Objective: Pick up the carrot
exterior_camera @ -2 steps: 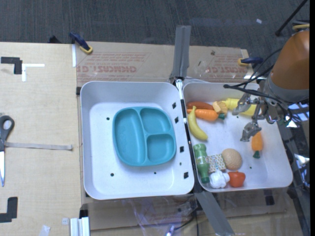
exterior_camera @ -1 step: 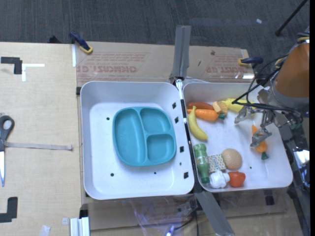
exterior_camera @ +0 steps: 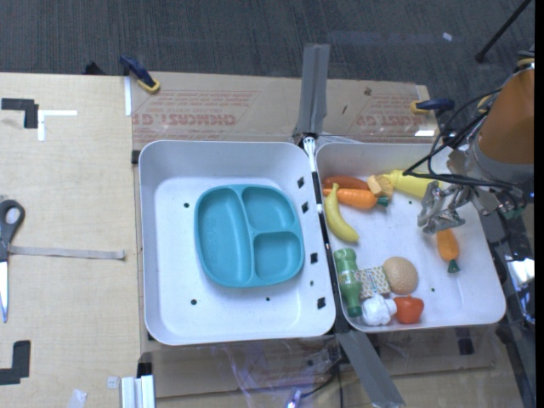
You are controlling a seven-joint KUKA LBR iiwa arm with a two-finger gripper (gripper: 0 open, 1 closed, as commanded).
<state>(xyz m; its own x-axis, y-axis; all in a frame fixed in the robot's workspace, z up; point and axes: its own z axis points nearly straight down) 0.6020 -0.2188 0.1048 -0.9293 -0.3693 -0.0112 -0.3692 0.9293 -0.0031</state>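
A robotics lab: clamped cardboard [exterior_camera: 255, 109] on the bench, white bins [exterior_camera: 153, 228], loose cables [exterior_camera: 459, 134].

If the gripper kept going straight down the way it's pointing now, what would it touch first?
Most likely the small carrot lying just below the gripper in the right bin. Depth is hard to judge from this slanted view, so it could land on the bin floor just beside it.

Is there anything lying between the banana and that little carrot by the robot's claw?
No: in the camera view, only bare white bin floor lies between the banana and the carrot.
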